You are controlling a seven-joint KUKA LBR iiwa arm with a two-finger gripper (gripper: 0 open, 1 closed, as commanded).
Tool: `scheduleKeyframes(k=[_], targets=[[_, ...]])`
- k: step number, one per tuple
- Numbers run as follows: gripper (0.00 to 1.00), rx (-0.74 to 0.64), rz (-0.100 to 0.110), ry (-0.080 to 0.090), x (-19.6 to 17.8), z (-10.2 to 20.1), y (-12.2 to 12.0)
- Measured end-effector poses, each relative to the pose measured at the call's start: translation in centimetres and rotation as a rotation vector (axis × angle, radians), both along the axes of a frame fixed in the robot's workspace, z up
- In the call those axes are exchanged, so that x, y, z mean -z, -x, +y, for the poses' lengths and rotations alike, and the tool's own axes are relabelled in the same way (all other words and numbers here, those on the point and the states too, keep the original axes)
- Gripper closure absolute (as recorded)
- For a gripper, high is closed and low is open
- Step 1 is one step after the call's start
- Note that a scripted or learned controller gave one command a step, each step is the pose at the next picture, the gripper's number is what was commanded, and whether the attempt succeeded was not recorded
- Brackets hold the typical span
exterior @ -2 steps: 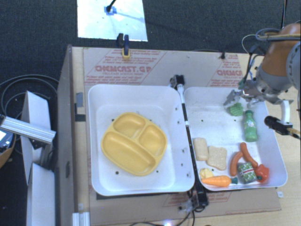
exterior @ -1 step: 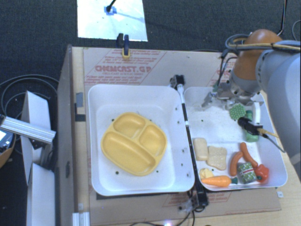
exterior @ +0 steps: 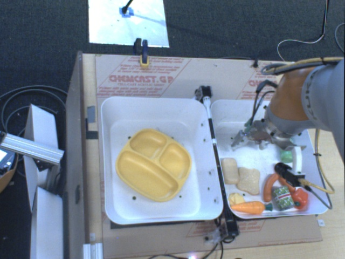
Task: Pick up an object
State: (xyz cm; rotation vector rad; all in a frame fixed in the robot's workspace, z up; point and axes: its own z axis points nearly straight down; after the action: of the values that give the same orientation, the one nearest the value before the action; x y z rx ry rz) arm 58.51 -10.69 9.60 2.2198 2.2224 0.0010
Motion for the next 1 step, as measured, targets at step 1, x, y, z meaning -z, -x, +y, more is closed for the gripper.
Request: scheduleKeyframes(k=[1], targets=[[0.0, -0.004, -0.005, 0.0, -9.0, 5.01, -8.17]])
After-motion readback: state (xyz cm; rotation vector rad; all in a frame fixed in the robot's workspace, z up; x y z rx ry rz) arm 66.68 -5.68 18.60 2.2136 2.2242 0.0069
